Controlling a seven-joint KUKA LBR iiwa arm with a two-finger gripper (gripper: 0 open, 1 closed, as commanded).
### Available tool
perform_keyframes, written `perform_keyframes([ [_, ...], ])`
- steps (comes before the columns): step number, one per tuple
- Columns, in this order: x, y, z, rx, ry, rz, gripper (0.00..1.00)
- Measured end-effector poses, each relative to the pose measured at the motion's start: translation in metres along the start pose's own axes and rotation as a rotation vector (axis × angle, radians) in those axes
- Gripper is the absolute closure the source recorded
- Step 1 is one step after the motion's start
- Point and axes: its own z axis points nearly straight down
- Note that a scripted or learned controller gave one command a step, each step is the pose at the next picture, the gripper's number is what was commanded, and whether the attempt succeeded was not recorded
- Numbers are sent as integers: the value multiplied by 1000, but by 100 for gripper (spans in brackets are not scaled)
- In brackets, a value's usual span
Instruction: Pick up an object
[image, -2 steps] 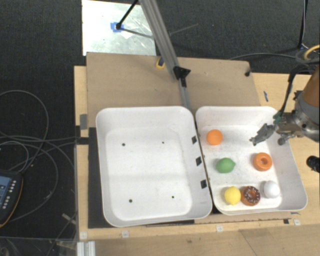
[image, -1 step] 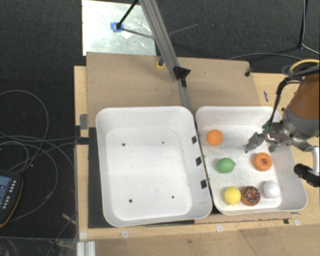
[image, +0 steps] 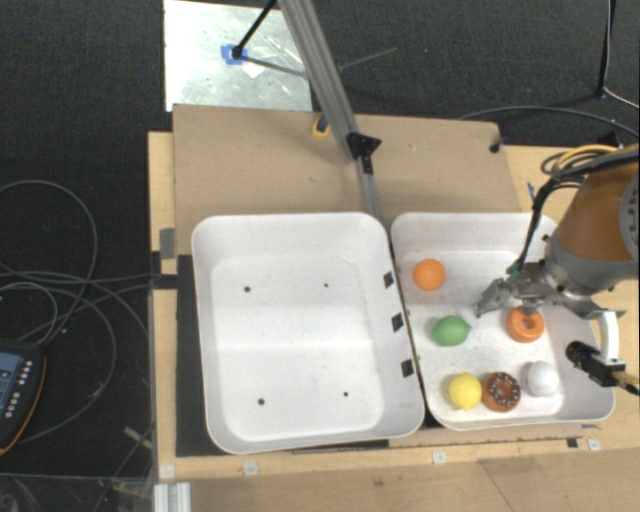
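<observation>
The gripper (image: 522, 303) hangs low in the right bin (image: 470, 235), directly over a small orange ring-shaped object (image: 526, 325) that sits just at its six o'clock, almost touching. Whether it is open or closed I cannot tell from here. That orange piece looks the likeliest target, needing only a short straight drop. Other choices lie near: a green ball (image: 451, 330) at nine o'clock from the gripper, an orange ball (image: 429, 275) toward ten, and a yellow ball (image: 464, 391), brown doughnut (image: 501, 392) and white ball (image: 542, 379) along the near wall
</observation>
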Motion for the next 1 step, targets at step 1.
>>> perform_keyframes([
  [1, 0, 1, -14, -4, 0, 0, 100],
])
